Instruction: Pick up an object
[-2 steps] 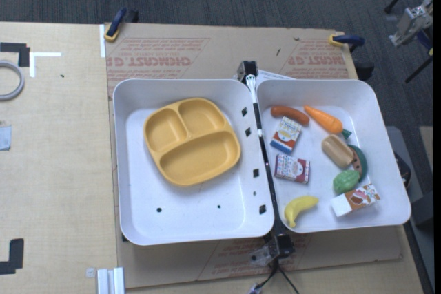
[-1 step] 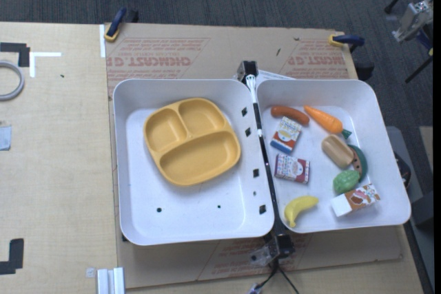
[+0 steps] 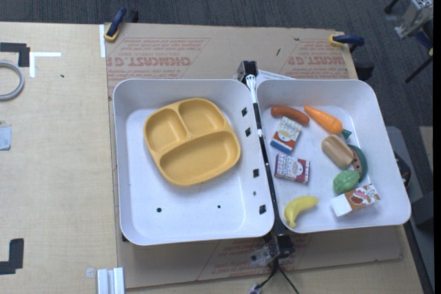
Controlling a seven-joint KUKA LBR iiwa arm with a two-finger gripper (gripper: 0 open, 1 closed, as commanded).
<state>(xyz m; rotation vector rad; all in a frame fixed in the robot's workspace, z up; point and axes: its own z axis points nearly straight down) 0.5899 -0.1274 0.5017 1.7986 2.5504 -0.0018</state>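
1. Since nothing is picked yet, the step in hand is, in my judgement, choosing an object and coming down on it. The grey two-finger gripper [image 3: 415,16] is far to the right of the yellow three-compartment plastic plate [image 3: 193,141] and above it in the view, outside both bins. I cannot tell whether it is apart or together.
2. All small objects lie to the right of the plate, in the right white bin [image 3: 386,148]. The plate itself lies alone in the left white bin [image 3: 131,169].
3. A good target would be the yellow toy banana [image 3: 300,208], right of the plate and lower. It lies apart from its neighbours, so the claw can probably close across its narrow body without pushing others.
4. The red flat toy box [image 3: 292,168] and the blue-and-white toy carton [image 3: 286,134], nearest to the plate, are also free – but they lie flat, which may give little to catch.
5. I would avoid the far-right group, because the pieces touch each other: tan toy bread piece [image 3: 335,149], dark green curved toy piece [image 3: 360,162], light green toy vegetable [image 3: 346,181], white-and-brown toy carton [image 3: 355,199].
6. Count – two bins, one plate, one banana, one orange toy carrot [image 3: 324,119], one red toy sausage [image 3: 289,113], three cartons or boxes, one bread piece, two green pieces.
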